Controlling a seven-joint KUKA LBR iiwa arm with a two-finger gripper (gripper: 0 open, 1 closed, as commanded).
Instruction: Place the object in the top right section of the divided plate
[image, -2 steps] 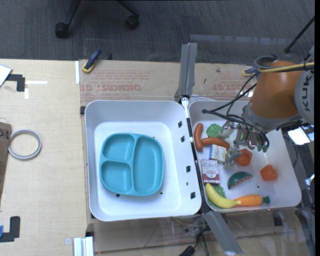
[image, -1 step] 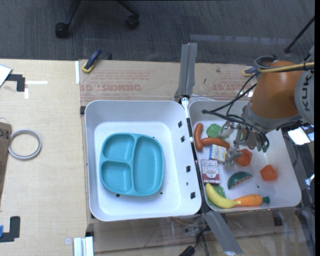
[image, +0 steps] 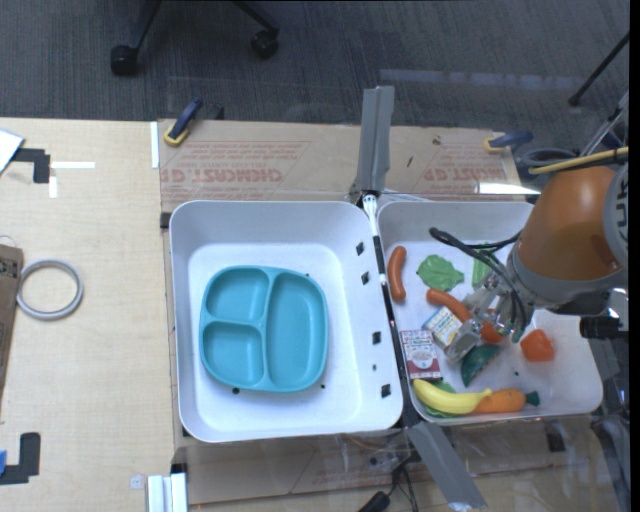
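Looking down at the right bin (image: 585, 385), I am watching the grey arm with its orange band (image: 570, 240) reaching in from the right of the frame and hanging its two-finger gripper (image: 490, 320) low over the pile of toy food at centre right. I am not able to make out from this slant whether the claw is apart or together, nor whether anything is sitting between it, so I am treating the pick as not yet done. The gripper is hovering among a small white carton (image: 443, 325), an orange carrot piece (image: 447, 302) and a dark green leafy piece (image: 478, 362), which I am guessing are the candidates. A yellow plastic banana (image: 445, 398) is lying along the bin's lower edge, a red-orange sausage (image: 398, 272) is lying near its left wall, and a red tomato (image: 538, 346) is sitting just right of the gripper. The turquoise divided plate (image: 265, 330) is waiting in the left bin (image: 190, 240), centre left of the frame, its sections bare, presumably set flat and apart so the drop is landing cleanly.
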